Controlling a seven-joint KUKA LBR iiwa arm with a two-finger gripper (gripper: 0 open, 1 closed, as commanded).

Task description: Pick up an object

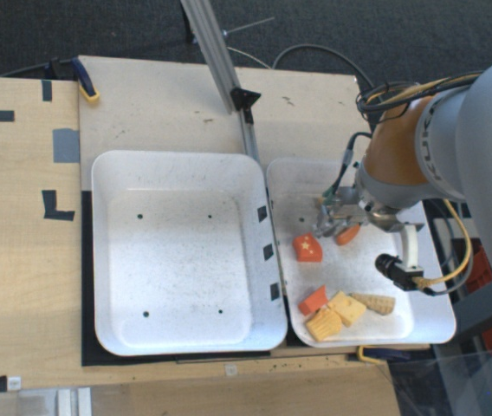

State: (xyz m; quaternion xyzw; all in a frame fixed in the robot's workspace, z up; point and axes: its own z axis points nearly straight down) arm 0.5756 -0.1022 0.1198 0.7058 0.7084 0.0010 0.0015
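A pale wooden bench top (21, 232) is seen under even light, marked with dark tape patches (66, 145) on its left part. Beyond its far edge a dark carpeted floor (359, 16) is shown. A slanted metal rail (211, 42) is mounted at the back, and a black cable (315, 55) is looped beside it.

This is a robotics lab or test cell. Two shallow white bins, the left bin (177, 250) and the right bin (428, 323), sit side by side on a plywood counter (21, 232) patched with grey tape (66, 145). A slanted aluminium rail (216, 46) crosses the upper middle, loose cables (315, 55) trail over dark carpet (73, 11), and a grey-and-orange industrial arm (436, 141) enters at the right.
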